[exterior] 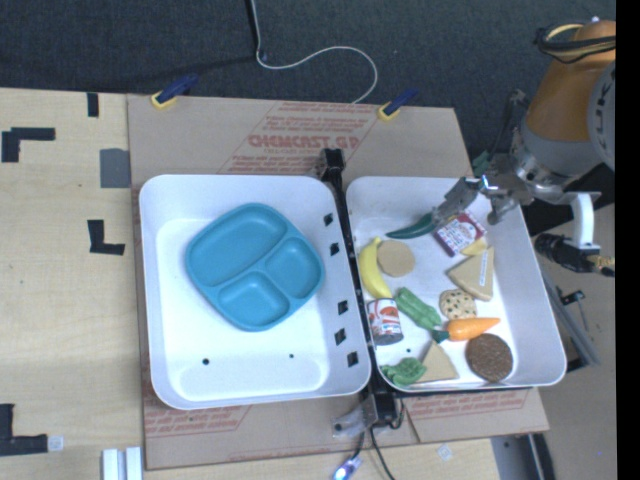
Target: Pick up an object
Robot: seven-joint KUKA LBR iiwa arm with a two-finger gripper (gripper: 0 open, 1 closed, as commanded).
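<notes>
The likeliest failure from here, as a judgement, is a bad grasp in a crowded bin. The right-hand white bin [530,298] is packed with toy food: a banana [373,269], a round tan cookie [396,259], a green chili pepper [412,229], a small red-and-white packet [459,234], a cheese wedge [477,274], a green pickle-like piece [418,309], a carrot [470,328], a speckled cracker [456,303], a small can [386,321], a brown round patty [490,357] and a leafy green piece [404,372]. Many are touching or lying just beside one another, so the fingers could be catching two pieces at once, or nudging a flat one aside instead of lifting it. The packet and the pepper tip are lying close to the bin's upper wall, where a finger could be striking the rim.

The arm is reaching in from the right of the frame, its orange band in the upper right corner, and the gripper [478,196] is hanging over the upper part of the right bin, just above the packet and the pepper's right end. Whether its jaws are apart or together cannot be told; nothing is visibly held between them.

The left bin [160,268] is holding a blue divided plate [254,266].
</notes>
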